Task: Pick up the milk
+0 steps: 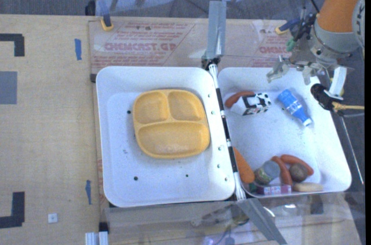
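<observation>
cardboard sheet [145, 41] behind the bins | red print "CHEMCAST.GP" | other print illegible

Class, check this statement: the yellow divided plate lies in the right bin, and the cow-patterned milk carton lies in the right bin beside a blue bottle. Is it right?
Not quite. The camera view shows the yellow divided plate in the left bin, not the right one. The rest holds: the milk carton lies in the right bin beside the blue bottle.
</observation>
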Available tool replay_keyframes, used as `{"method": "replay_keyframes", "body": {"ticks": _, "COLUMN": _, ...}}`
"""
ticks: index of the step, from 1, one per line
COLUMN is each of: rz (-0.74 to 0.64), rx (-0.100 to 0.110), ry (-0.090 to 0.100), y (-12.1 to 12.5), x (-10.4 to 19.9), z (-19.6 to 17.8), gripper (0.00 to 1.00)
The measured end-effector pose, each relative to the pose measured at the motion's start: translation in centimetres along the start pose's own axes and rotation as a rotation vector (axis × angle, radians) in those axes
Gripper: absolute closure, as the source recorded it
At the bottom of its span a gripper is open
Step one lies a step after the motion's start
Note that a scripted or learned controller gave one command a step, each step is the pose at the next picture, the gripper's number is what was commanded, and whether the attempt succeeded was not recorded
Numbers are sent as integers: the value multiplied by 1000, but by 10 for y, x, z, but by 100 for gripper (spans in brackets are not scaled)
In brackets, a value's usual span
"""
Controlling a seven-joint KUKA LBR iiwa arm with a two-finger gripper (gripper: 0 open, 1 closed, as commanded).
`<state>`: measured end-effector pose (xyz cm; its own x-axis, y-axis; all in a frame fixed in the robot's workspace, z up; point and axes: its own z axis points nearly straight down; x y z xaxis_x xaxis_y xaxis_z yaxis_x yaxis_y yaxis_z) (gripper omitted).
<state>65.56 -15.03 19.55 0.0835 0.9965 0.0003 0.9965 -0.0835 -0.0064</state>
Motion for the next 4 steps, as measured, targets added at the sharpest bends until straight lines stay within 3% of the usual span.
{"method": "replay_keyframes", "body": {"ticks": 1, "rz": -63, "rx": -6, "ry": 0, "y": -29, "x": 88, "z": -1, "gripper": 0}}
{"method": "replay_keyframes", "body": {"ticks": 2, "rz": -443, "rx": -8, "ry": -2, "y": -79, "x": 11, "z": 81, "gripper": 0}}
{"method": "replay_keyframes", "body": {"ticks": 3, "rz": -349, "rx": -11, "ry": -2, "y": -2, "x": 67, "z": 9, "gripper": 0}}
{"method": "replay_keyframes", "body": {"ticks": 4, "rz": -457, "rx": -7, "ry": -2, "y": -21, "x": 104, "z": 10, "gripper": 0}}
